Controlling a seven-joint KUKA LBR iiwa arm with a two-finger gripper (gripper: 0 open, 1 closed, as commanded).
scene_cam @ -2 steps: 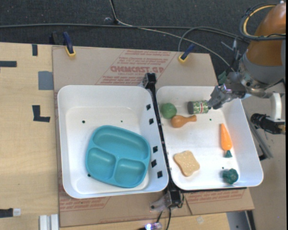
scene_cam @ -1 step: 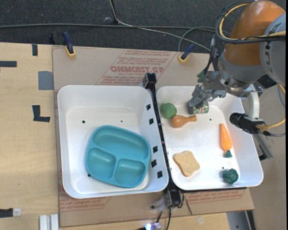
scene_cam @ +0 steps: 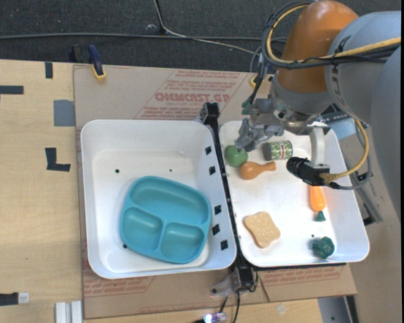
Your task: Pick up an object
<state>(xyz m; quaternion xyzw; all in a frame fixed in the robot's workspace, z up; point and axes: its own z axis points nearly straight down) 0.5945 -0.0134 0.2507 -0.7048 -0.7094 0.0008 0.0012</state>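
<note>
1. Red lettering on the cardboard (scene_cam: 188, 93) beyond the bins reads roughly "CHEMCAST".
2. The gripper (scene_cam: 252, 136) hangs over the right bin's (scene_cam: 347, 244) far left corner, just above the green apple (scene_cam: 236, 156); its opening cannot be told.
3. A small labelled can (scene_cam: 277, 149) lies beside it, its print unreadable.

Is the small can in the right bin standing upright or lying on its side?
On its side. The can shows its green label along its length, lying across the right bin floor, next to the end effector.
</note>
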